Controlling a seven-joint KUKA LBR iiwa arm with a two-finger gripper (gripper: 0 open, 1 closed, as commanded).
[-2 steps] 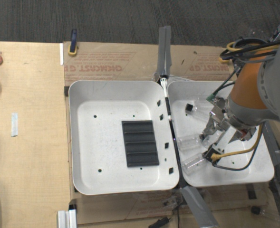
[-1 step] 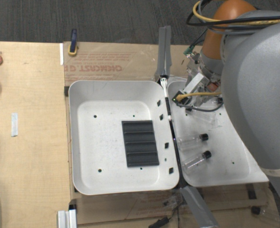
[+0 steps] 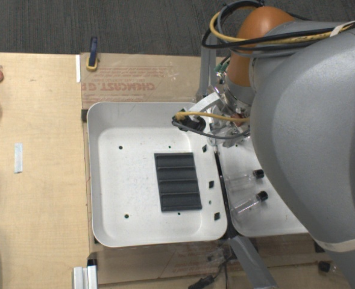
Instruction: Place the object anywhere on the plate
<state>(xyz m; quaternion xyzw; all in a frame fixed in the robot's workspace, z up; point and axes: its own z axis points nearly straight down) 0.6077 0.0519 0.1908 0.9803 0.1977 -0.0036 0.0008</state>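
Object point(image 3: 178, 182) — one, left bin point(image 3: 105, 161).

The object point(image 3: 178, 182) was a flat black rectangular thing with ridges across it, kinda like four stacked slats. It lay flat in the left white bin point(image 3: 108, 161), a bit right of the middle, long side running front to back, not touching any of the bin walls.

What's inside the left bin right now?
The left bin holds a black ribbed plate lying flat near its middle, plus a few small dark spots on the floor. The arm overhangs its upper right corner, so anything under there is hidden.
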